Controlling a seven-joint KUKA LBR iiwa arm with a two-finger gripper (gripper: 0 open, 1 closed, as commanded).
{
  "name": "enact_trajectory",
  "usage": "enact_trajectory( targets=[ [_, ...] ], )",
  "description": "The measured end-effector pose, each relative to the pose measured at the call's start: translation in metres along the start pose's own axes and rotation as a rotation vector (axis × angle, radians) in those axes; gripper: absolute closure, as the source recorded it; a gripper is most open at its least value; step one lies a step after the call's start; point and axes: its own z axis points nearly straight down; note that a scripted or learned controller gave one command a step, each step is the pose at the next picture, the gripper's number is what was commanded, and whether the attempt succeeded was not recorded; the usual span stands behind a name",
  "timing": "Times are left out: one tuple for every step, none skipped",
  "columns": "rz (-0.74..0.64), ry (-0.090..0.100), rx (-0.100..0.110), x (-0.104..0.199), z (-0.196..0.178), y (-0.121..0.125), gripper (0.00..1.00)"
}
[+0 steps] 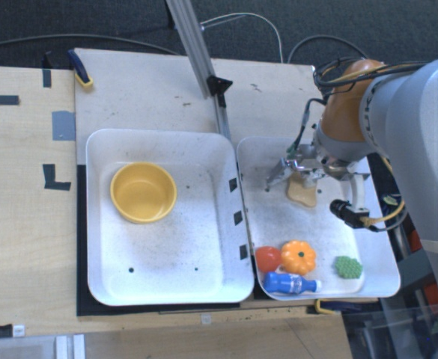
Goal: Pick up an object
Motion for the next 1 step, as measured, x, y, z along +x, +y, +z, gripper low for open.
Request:
enact_trajectory(
  targets=[
    [-0.002, 0.001, -0.004, 0.0011, -0.0121, 0.0014, 1.00]
  ],
)
